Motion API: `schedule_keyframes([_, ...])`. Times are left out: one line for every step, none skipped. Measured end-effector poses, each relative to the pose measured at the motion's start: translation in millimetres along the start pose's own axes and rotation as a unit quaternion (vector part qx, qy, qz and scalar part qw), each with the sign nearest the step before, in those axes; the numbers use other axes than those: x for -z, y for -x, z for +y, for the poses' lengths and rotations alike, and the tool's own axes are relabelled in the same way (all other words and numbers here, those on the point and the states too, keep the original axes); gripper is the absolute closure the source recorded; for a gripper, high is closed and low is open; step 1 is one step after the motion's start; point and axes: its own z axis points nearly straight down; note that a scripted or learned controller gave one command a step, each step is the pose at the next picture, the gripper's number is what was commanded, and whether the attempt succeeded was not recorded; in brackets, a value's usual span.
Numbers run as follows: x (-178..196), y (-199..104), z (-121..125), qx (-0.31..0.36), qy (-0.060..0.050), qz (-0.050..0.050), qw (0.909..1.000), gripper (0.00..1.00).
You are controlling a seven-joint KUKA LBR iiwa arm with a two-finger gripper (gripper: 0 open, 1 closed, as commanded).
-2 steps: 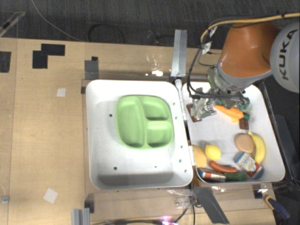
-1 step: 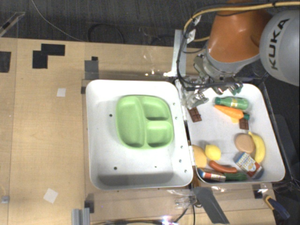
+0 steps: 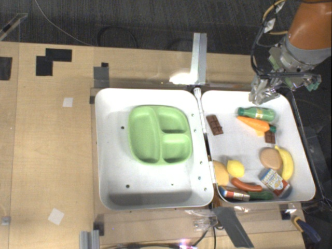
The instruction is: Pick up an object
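The hand (image 3: 259,93) is seen above the far edge of the right bin (image 3: 306,154), with nothing between its fingers; whether they are wide or narrow cannot be told. A green bottle (image 3: 256,113) is laid just below the hand, with a carrot (image 3: 253,123) touching it. A green tray (image 3: 158,134) is held by the left bin (image 3: 111,154).

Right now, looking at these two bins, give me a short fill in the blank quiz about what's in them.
1. The green divided tray lies in the ____ bin.
2. The carrot lies right beside the green ____.
3. The gripper hangs over the ____ bin's far edge.
4. The banana curves beside a ____ round bun.

Missing words: left; bottle; right; brown
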Motion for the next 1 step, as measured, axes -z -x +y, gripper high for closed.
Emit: schedule_keyframes([-79.1, -53.8, -32.7, 0.108, 0.003, 0.002, 0.9942, 1.0])
